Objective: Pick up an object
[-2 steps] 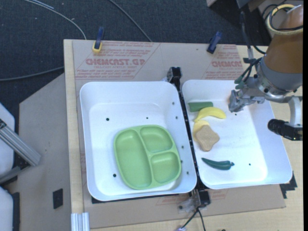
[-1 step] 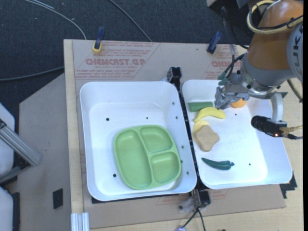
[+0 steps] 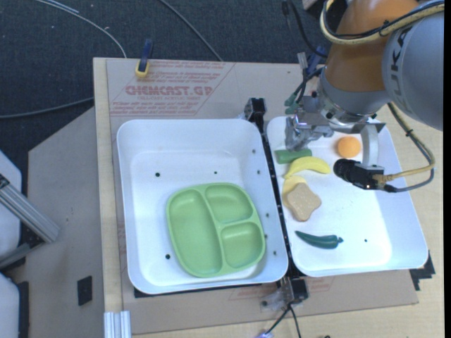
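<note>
Pincer (image 3: 301, 134), its state impossible to tell, hangs at upper right over the right bin (image 3: 394, 252), just above the banana (image 3: 308, 165).

2 white bins: left bin (image 3: 134, 189), right bin (image 3: 394, 252). 1 green divided plate (image 3: 215, 227), 3 compartments. 1 banana (image 3: 308, 165). 1 orange (image 3: 348, 146). 1 bread slice (image 3: 303, 201). 1 dark green pepper (image 3: 320, 240). 1 flat green piece (image 3: 283, 156), kind unclear. 1 yellow-blue clamp (image 3: 144, 58).
</note>
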`<state>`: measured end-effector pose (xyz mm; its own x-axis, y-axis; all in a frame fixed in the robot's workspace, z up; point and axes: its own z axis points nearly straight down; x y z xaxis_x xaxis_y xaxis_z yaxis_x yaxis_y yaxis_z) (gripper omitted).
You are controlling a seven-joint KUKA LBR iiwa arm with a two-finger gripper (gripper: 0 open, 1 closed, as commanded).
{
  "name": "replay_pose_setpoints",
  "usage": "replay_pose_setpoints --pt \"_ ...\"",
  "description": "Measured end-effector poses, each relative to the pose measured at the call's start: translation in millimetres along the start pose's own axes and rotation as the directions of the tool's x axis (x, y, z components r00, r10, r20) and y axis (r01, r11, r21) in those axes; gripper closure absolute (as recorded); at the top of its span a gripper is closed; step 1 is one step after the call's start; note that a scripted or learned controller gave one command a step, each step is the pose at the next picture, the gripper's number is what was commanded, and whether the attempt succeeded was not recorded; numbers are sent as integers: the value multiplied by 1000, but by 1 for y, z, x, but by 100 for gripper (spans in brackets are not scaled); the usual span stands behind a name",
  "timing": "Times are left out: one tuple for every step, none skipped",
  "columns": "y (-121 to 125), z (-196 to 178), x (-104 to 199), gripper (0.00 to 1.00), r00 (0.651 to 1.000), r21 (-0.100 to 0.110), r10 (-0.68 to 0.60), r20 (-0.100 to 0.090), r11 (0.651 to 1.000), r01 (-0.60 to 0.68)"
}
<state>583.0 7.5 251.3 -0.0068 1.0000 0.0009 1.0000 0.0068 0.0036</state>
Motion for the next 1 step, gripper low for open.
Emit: replay_pose_setpoints --pt "12 17 54 100 1000 1 1 1 1000 -1"
